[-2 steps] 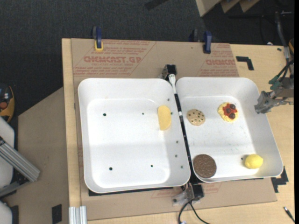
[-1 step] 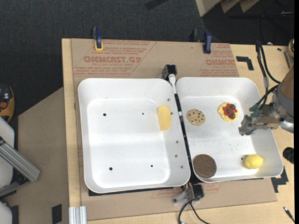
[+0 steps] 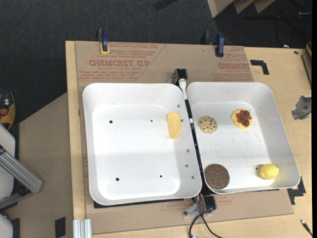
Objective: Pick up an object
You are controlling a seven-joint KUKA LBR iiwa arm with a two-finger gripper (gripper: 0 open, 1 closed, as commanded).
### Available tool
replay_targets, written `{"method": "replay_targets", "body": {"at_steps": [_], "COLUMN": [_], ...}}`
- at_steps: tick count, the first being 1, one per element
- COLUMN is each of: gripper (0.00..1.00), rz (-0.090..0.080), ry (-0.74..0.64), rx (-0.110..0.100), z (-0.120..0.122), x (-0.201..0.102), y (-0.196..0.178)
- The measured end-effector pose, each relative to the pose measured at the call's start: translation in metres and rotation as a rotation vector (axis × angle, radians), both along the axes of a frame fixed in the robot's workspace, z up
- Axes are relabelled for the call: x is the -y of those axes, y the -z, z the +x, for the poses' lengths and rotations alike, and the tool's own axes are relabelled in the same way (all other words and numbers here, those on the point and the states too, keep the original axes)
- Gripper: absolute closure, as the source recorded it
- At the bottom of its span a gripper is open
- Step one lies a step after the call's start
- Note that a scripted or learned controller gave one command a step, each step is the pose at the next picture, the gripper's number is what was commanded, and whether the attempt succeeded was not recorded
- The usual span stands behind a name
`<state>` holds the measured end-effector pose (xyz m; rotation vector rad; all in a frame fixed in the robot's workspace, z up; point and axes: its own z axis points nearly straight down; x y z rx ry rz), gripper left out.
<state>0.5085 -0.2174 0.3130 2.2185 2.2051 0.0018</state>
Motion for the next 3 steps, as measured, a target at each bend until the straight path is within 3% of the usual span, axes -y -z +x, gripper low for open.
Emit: {"method": "replay_targets", "body": {"at_steps": [1, 2, 3], "gripper": [1.0, 1.0, 1.0], "rz": [0.011, -0.001, 0.015], "ry": [-0.003, -0.009, -0.012], "rx": [-0.016, 0.011, -0.022], "z": [-0.03, -0.009, -0.009], "x": [0.007, 0.007, -0.055], "y": [0.051, -0.123, 0.009]}}
